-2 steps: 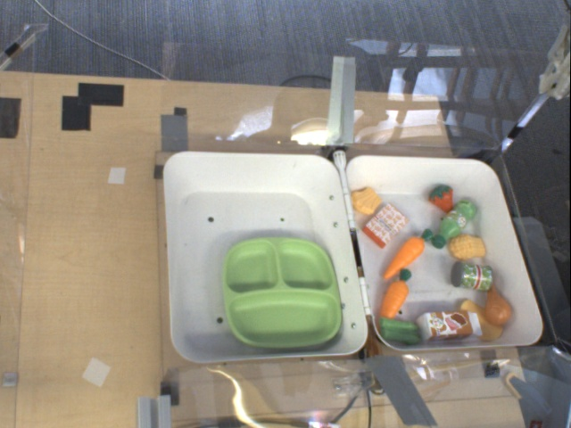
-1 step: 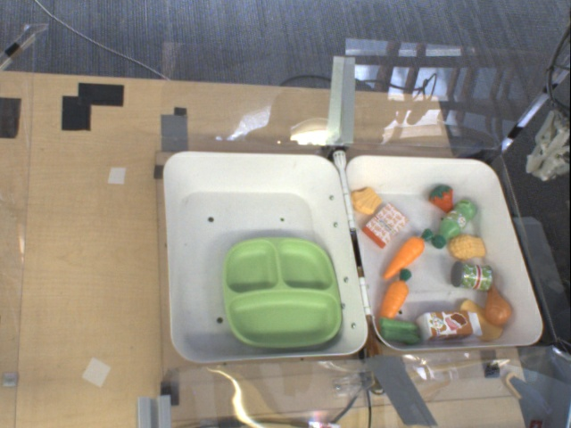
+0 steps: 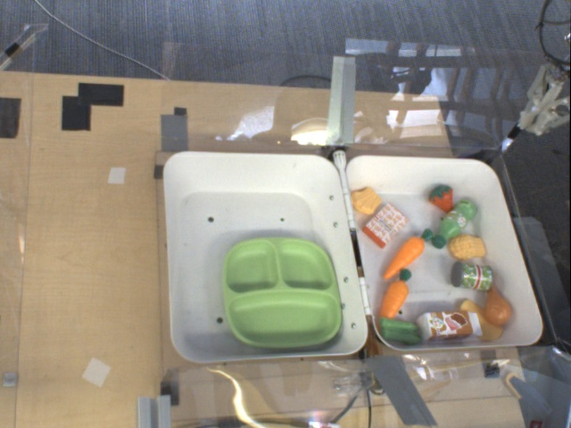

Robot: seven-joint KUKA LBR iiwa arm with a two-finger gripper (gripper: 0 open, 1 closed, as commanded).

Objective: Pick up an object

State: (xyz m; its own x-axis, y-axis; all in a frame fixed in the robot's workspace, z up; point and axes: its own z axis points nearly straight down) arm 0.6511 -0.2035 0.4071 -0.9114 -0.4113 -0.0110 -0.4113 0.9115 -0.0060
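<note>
The right bin point(image 3: 500, 185) holds several toy foods. A long carrot point(image 3: 406, 255) lies in its middle, with a shorter carrot point(image 3: 393, 298) below it. A red-and-white box point(image 3: 385, 224) and an orange-yellow piece point(image 3: 365, 201) lie near the divider. Along the right side are a red fruit point(image 3: 441, 197), a green bottle point(image 3: 459, 218), a yellow piece point(image 3: 467, 246) and a small can point(image 3: 473, 276). At the front lie a sauce bottle point(image 3: 446, 325), a green cucumber point(image 3: 401, 331) and a brown-orange fruit point(image 3: 497, 309). My gripper point(image 3: 544, 105) shows as a pale shape at the top right edge, beyond the bin's far right corner and apart from every object.
The left bin point(image 3: 205, 185) holds a green divided plate point(image 3: 282, 291) at its front right. A raised divider point(image 3: 350, 230) separates the two bins. A grey post point(image 3: 343, 96) stands behind the divider. Wooden bench top lies to the left.
</note>
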